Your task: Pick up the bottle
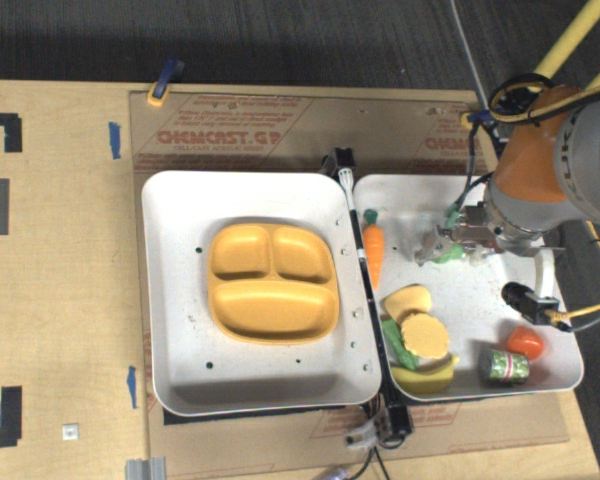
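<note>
Bottle, identity: we take the small pale-green, partly see-through thing (447, 255) in the far part of the right bin (570, 378) to be the bottle; it is partly covered and blurred, so this is a judgement

Bottle, place: it lies on the bin floor, right of the carrot (373, 251) and far from the yellow food pieces (420, 330); well apart from the green can (507, 366) and the red round thing (526, 342) at the near right

Gripper, place: the gripper (460, 238) sits directly over the bottle, at or just above it

Gripper, state: we cannot tell how far open it is, nor whether it has hold of anything; the wrist hides the contact

Handling, weight: we judge it light, likely a hollow plastic toy

Handling, surface: probably smooth and rounded, so it is apt to roll or squirt out under a pinch

Handling, stiffness: thin walls may give a little; a moderate squeeze should serve

Hold point: we recommend closing across the body at its middle, square to its long axis, not at the neck

Left bin (170, 368): it bears a yellow divided tray (273, 278), no part of this task
</note>
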`<state>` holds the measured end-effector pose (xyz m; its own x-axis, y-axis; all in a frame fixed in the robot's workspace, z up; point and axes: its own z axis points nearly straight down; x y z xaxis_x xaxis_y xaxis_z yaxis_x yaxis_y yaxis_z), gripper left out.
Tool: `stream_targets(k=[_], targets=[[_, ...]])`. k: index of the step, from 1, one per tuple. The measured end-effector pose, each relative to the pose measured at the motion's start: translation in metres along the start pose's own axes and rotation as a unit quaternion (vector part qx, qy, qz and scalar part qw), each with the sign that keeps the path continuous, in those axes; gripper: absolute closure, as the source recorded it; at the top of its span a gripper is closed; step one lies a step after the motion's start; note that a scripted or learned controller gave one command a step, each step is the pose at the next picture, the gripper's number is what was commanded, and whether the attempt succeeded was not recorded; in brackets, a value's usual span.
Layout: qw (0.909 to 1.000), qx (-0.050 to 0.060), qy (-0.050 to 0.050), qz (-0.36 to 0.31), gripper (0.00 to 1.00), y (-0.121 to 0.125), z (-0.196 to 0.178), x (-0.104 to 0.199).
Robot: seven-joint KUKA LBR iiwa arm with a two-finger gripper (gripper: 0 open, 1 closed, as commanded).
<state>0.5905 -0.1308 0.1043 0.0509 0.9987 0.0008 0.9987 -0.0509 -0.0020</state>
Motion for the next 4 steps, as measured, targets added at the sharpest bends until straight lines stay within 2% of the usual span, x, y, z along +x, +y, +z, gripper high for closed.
stream_targets(k=[1, 2, 3, 4], targets=[[0.9917, -0.002, -0.001, 0.129, 0.00, 0.045, 0.019, -0.015], [0.9561, -0.001, 0.000, 0.293, 0.00, -0.006, 0.018, -0.004], [0.9562, -0.002, -0.001, 0.293, 1.00, -0.006, 0.007, -0.004], [0.9433, -0.001, 0.000, 0.332, 1.00, -0.003, -0.096, 0.034]])
